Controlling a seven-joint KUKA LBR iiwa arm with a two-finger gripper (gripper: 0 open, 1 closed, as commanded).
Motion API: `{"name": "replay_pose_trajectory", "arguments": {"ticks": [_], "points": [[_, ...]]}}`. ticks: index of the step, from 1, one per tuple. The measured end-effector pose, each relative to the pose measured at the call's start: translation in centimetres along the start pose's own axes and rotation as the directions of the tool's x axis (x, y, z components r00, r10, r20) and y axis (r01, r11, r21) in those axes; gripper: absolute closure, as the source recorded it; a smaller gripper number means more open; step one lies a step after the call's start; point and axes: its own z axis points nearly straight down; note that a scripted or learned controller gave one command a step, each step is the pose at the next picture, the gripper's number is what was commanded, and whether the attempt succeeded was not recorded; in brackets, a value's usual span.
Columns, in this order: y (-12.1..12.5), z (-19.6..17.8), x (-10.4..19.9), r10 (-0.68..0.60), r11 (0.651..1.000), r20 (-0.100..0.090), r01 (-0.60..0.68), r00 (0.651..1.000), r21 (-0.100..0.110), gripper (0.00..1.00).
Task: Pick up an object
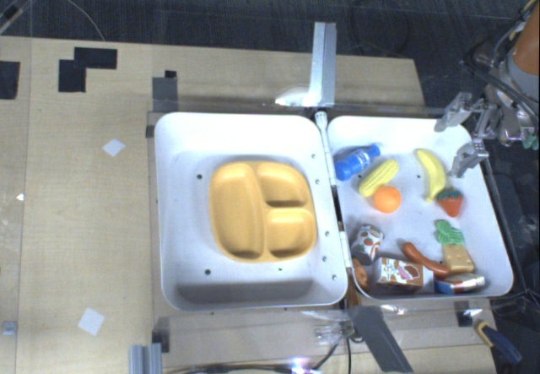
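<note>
Here, grey two-finger gripper (469, 134) with jaws spread and holding nothing, hovering just above-right of curved yellow plastic banana (432, 171), small orange ball (386, 198) lower-left of that banana.

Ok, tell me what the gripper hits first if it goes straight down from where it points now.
Probably the banana. The gripper hangs open at the right bin's upper right corner, one finger tip just right of the banana; height is unclear, so it may land on bare bin floor beside it.
</note>
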Motion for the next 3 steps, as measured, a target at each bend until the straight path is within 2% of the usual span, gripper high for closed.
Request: {"name": "replay_pose_trajectory", "arguments": {"ticks": [1,2,3], "points": [[0.6,14.5,-0.2,0.216,0.976,0.004,-0.216,0.976,0.0,0.0],[-0.4,12.6,2.2,0.444,0.896,0.001,-0.444,0.896,0.0,0.0],[1.0,15.6,2.0,0.449,0.894,0.004,-0.449,0.894,0.0,0.0]]}}
